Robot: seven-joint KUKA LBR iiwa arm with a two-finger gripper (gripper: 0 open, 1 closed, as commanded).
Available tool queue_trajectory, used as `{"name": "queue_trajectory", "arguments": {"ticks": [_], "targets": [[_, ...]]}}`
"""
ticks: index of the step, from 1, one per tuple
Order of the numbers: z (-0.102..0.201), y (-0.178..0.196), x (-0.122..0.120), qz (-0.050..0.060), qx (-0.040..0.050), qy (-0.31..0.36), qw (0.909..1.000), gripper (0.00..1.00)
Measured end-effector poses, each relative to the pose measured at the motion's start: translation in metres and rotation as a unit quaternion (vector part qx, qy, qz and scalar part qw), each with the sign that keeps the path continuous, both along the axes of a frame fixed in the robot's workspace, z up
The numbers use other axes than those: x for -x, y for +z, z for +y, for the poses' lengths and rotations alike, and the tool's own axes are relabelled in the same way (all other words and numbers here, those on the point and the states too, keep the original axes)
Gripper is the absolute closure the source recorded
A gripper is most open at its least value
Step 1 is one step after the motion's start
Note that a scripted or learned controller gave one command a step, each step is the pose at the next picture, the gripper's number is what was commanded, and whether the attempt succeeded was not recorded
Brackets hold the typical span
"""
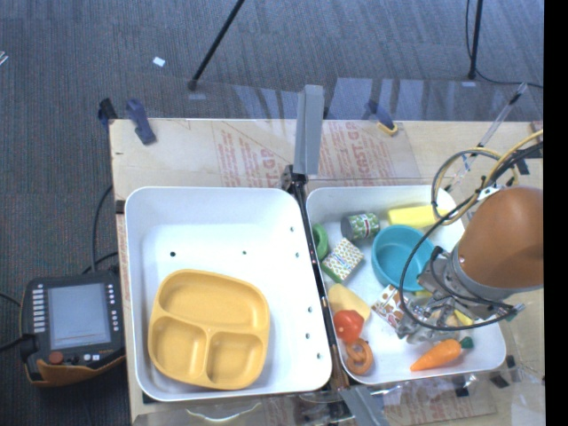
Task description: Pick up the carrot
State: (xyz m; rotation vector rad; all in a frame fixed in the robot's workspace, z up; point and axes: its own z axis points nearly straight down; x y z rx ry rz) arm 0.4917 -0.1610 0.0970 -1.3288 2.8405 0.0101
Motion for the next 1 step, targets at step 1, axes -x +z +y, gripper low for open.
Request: {"name": "queue_trajectory", "arguments": {"ticks": [1], "targets": [[-0.0491, -0.0103, -0.0152, 0.000, 0.0016, 0.167, 0.9860, 1.00]]}}
